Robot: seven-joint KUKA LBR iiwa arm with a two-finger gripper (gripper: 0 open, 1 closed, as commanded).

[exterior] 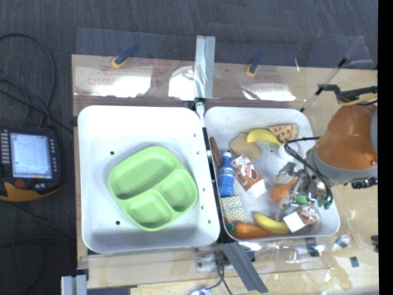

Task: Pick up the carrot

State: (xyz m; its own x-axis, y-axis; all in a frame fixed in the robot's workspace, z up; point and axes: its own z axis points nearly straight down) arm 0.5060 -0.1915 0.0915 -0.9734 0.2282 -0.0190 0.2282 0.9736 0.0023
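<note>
The carrot (247, 230) is lying at the right bin's (270, 115) six o'clock edge, wedged beside a banana (271, 223); the gripper (293, 192) is hovering at its two o'clock, and I cannot tell its opening amid clutter

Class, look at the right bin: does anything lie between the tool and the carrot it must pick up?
Yes. The carrot lies at the bin's near edge, and a banana rests against its right end, between it and the tool. A small carton also sits near the tool.
</note>
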